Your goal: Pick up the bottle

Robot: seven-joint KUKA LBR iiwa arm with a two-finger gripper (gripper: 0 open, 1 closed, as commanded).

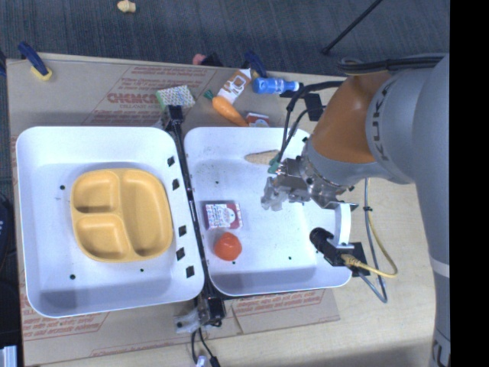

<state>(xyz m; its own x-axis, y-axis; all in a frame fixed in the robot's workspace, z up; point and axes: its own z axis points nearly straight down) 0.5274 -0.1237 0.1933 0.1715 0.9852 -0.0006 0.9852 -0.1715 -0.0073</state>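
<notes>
Pincer [273,196] hangs inside the right bin [252,277]; can't tell its state. Blue-capped bottle [269,86] lies outside, beyond the bin's far rim. Likely miss: wrong target zone.

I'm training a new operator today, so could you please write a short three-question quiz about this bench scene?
1. True or false: the yellow divided plate lies in the right bin.
2. Which lies nearest the red packet? A) the orange-red ball B) the blue bottle C) the carrot
3. Fill in: the gripper hangs over the ____ bin.

Key: 1 false, it lies in the left bin. 2 A. 3 right.
</notes>
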